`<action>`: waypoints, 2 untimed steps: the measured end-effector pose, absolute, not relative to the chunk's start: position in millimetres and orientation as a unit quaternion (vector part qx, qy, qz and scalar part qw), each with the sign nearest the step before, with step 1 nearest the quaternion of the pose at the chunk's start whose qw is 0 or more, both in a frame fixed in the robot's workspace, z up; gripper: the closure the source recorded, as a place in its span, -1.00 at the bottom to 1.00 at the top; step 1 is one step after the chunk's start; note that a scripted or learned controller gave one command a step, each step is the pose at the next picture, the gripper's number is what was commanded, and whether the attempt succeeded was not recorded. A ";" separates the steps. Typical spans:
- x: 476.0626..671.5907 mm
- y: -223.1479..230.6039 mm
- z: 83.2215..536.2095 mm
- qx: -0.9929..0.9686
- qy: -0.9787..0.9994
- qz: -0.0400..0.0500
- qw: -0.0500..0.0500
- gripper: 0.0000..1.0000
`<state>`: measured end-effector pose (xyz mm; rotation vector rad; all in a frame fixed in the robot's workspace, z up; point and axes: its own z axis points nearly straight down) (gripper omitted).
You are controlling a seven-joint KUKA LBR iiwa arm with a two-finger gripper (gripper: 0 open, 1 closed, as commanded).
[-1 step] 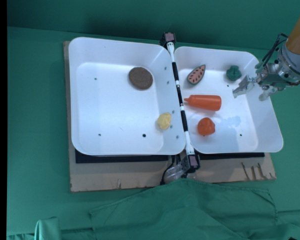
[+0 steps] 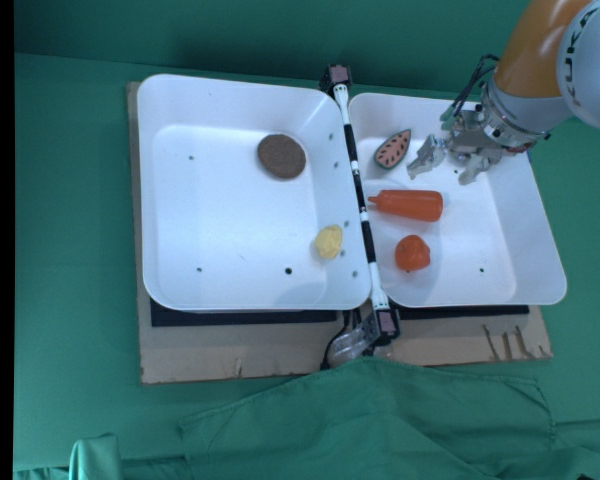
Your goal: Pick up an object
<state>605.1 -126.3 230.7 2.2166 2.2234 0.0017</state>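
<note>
Objects for picking, five in all, spread over two bins.

Right bin (image 2: 540, 268), white, shallow:
- Watermelon slice (image 2: 392, 149), red flesh with dark rind, near the bin's upper left corner, just left of the gripper.
- Carrot (image 2: 408, 204), orange, lying lengthwise across the bin's left half, narrow end toward the divider.
- Round orange-red fruit (image 2: 412, 253), below the carrot, apart from it.

Left bin (image 2: 180, 108), white, shallow:
- Brown round disc (image 2: 281, 156), flat, in the upper right part.
- Small yellow piece (image 2: 328, 241), near the right wall, lower down.

Gripper (image 2: 444, 166): over the upper part of the right bin, above the carrot and beside the watermelon slice. Its two fingers stand apart, with nothing between them. One fingertip (image 2: 423, 158) lies close to the watermelon slice; whether it touches cannot be told.

Arm (image 2: 540, 38): grey with an orange band, entering from the upper right.

Divider rod (image 2: 358, 193): black and white, running between the two bins from top to bottom.

Base: cardboard sheet (image 2: 230, 353) under both bins, on a green cloth (image 2: 70, 268).
</note>
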 end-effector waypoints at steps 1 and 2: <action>532.2 -114.1 183.7 0.709 0.705 0.005 0.009 -1.00; 535.5 -116.2 198.3 0.710 0.704 0.006 0.012 1.00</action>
